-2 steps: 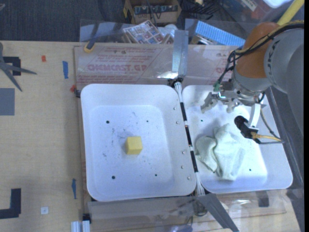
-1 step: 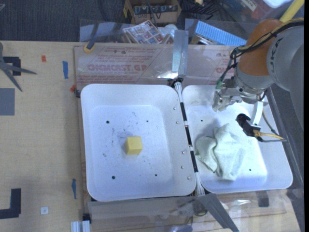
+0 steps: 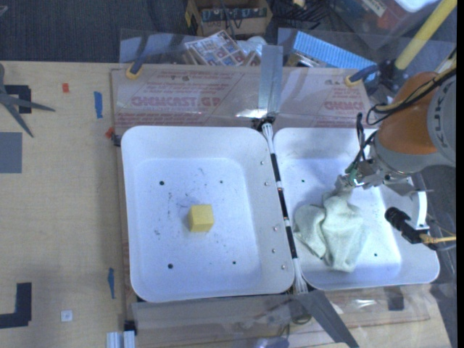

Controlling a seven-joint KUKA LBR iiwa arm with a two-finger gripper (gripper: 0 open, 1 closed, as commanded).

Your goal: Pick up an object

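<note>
The arm is cut off by the picture's right edge. Its gripper meets the top of the pale cloth in the right bin; whether the fingers are parted is too small to tell.

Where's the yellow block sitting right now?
The yellow block lies alone near the middle of the left bin, apart from the crumpled cloth in the right bin.
</note>
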